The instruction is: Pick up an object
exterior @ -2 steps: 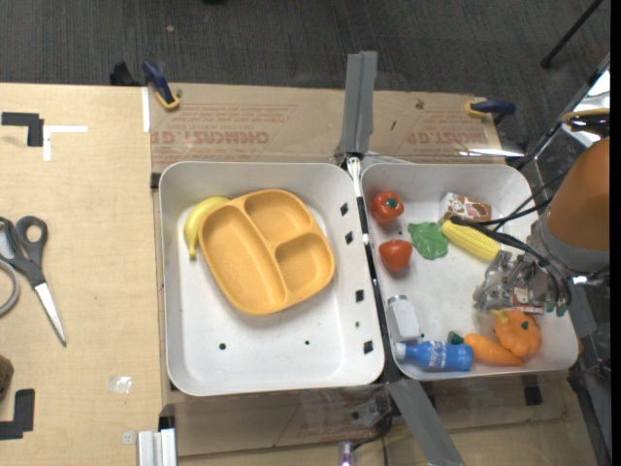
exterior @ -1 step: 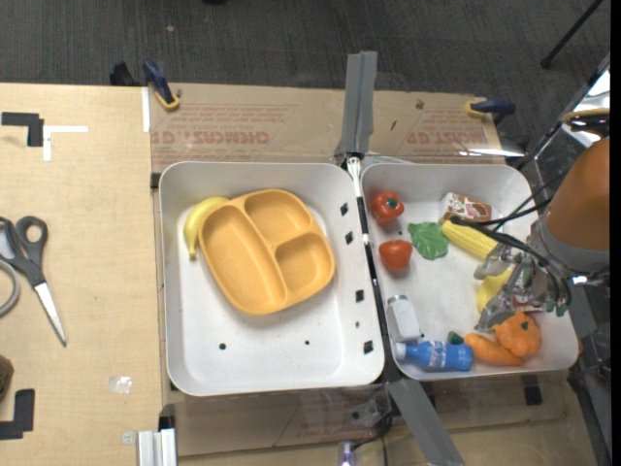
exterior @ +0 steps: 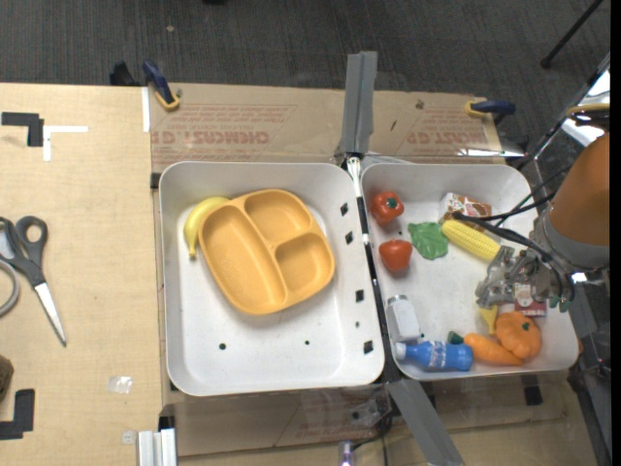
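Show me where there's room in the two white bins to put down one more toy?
Most room: the left white bin, on its bare floor below and right of the orange divided plate. The right white bin has a small bare patch between the red tomato, yellow corn cob and blue bottle. Its lower right corner is crowded around the gripper.

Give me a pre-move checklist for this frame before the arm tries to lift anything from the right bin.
1. Gripper over the right bin: ok.
2. Object seen between the fingers: cannot tell.
3. Nearest targets crowded: not ok; the orange pepper, carrot and corn lie close around it.
4. Blue bottle away from the gripper: ok.
5. Cables crossing over the corn: not ok.
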Controlling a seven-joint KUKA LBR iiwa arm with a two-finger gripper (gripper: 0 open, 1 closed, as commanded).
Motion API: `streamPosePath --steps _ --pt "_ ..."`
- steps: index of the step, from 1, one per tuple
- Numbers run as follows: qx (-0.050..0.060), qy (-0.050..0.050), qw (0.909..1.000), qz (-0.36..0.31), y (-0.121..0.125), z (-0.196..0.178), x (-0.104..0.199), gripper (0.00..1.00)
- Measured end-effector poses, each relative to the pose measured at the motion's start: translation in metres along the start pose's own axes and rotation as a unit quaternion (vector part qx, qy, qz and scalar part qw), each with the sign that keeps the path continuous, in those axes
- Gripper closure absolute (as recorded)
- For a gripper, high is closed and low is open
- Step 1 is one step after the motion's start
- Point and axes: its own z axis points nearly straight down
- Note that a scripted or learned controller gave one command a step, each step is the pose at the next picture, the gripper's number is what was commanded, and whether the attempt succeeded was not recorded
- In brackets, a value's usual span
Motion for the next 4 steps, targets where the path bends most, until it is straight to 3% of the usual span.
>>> streamPosePath --steps 1,2,3,4 --pt "0.000 0.000 1.0000 0.000 0.000 0.000 0.000 0.00" --pt "0.000 0.004 0.9997 0.024 -0.010 0.019 0.014 0.00" --pt "0.000 0.001 0.9998 0.022 -0.009 0.009 0.012 1.00" --pt "0.000 -0.001 0.9997 0.022 -0.008 0.009 0.011 0.00"
